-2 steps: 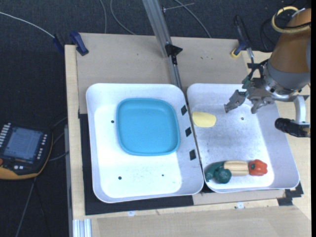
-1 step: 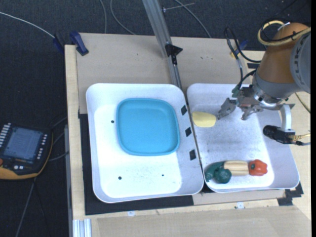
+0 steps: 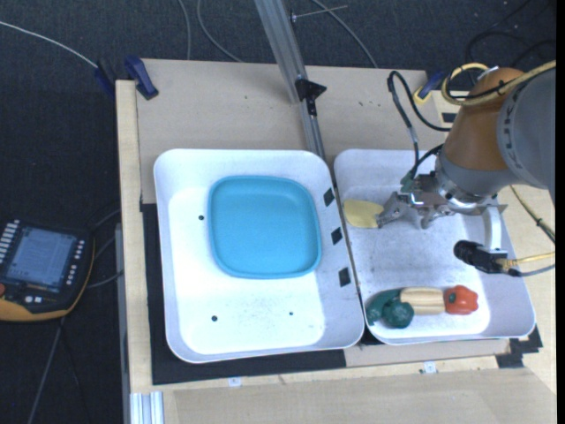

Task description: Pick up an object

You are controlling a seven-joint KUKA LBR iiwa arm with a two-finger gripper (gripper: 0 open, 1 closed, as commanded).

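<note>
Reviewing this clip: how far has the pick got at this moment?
Done: the arm has reached into the right bin, and the gripper sits low beside the pale yellow object near the bin's left wall. In hand: nothing visibly lies between its fingers. Left: a secure grasp and a lift. The green piece, wooden piece and red piece lie along the near edge; the blue plate lies in the left bin.

Pale wooden table (image 3: 221,104) under the camera, carrying two shallow white bins side by side. Left bin (image 3: 177,237) sits on a black mat (image 3: 159,360); right bin (image 3: 521,312) touches it along the middle. A blue clamp (image 3: 141,76) grips the table's far-left corner.
</note>
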